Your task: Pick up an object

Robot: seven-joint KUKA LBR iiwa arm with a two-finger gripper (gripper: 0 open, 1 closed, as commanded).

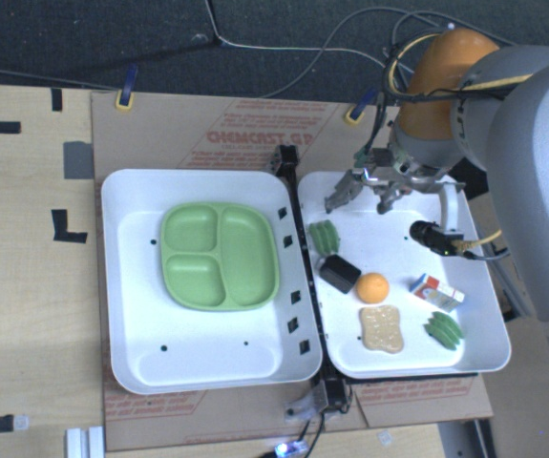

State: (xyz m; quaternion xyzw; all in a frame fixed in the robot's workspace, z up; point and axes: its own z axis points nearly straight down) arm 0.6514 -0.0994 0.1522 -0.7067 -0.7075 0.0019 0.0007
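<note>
camera view | jaws spread, gripping nothing | green pickle just below them

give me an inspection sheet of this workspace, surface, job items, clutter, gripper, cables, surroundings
Surface: left bin and right bin side by side on cardboard sheet.
Job's things: in right bin, green pickle, black block, orange, toast slice, red-white carton, leafy green piece.
Clutter: green divided plate in left bin.
Grippers: gripper above right bin's far edge, jaws spread, holding nothing.
Cables: grey cable behind bench.
Surroundings: dark floor.
</note>
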